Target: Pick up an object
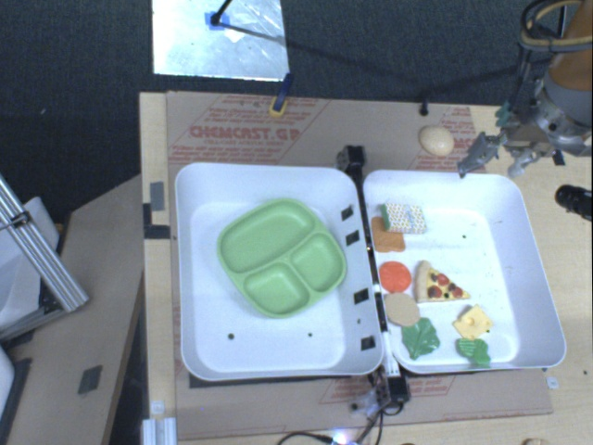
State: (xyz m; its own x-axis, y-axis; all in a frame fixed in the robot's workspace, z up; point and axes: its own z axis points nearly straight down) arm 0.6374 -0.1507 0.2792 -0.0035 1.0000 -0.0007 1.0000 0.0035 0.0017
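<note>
Several toy foods lie along the left and front of the right bin [519, 248]: a speckled cracker [405, 217], an orange-brown piece [389, 240], a red tomato slice [396, 275], a pizza slice [437, 284], a tan disc [402, 309], a green leaf [421, 338], a yellow cheese chunk [473, 323] and a small green piece [473, 350]. My gripper [491, 161] hovers over the right bin's far edge, open, with nothing between its fingers. It is well away from the foods.
The left bin [199, 248] holds a green divided plate [281, 256]. A beige egg-shaped object [436, 140] rests on the cardboard behind the right bin, just left of my gripper. A black divider [366, 248] runs between the bins.
</note>
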